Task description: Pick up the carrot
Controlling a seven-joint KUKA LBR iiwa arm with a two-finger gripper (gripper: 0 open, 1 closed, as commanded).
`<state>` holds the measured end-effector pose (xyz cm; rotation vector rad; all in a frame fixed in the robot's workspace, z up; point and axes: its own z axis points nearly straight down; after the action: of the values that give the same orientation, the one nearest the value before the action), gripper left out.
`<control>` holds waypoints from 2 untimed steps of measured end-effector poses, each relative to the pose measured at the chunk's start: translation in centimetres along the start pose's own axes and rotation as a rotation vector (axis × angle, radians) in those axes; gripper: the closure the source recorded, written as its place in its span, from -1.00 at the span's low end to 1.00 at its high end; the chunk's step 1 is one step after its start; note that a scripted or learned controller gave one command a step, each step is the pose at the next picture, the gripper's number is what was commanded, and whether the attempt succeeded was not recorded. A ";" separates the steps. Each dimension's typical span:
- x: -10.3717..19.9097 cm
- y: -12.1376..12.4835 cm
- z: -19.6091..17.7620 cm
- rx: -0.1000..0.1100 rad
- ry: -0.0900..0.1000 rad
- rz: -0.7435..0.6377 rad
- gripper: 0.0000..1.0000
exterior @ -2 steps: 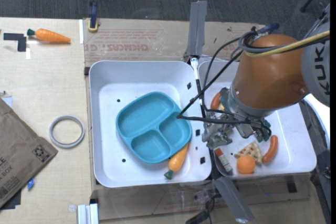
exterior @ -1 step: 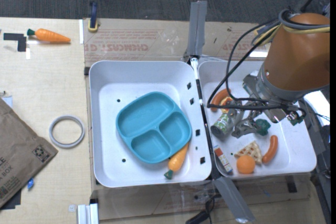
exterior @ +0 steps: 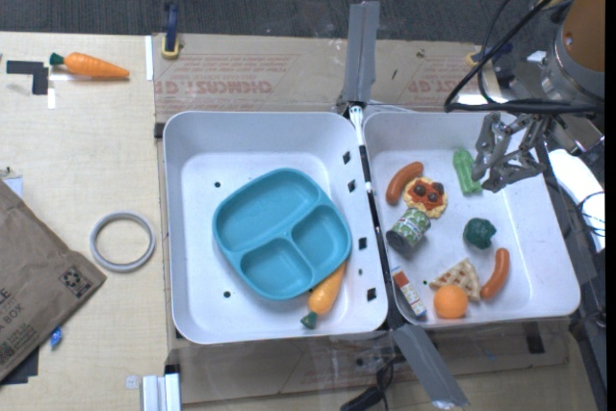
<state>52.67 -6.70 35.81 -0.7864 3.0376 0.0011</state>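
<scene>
An orange carrot (exterior: 325,294) with a green stub lies in the left bin (exterior: 192,207), at its front, resting against the front right edge of the blue divided plate (exterior: 281,232). A second carrot (exterior: 89,65) lies on the bench outside the bins, at the far left. My gripper (exterior: 498,170) hangs over the back right part of the right bin (exterior: 558,298), just right of a green vegetable (exterior: 466,171). Its fingers stand open with nothing between them. It is far from both carrots.
The right bin holds a sausage (exterior: 405,181), a round pizza toy (exterior: 425,195), a can (exterior: 409,228), a broccoli (exterior: 478,232), another sausage (exterior: 495,273), a pizza slice (exterior: 460,276) and an orange (exterior: 450,302). A tape ring (exterior: 122,240) and a cardboard box (exterior: 34,289) lie on the left.
</scene>
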 end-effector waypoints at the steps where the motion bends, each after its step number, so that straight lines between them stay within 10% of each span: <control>1: 0.0 0.0 0.0 0.000 0.000 0.000 -1.00; 2: 2.0 2.7 15.8 -0.001 0.002 -0.095 -1.00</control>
<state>49.65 -5.31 19.95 -0.9299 2.9991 0.0020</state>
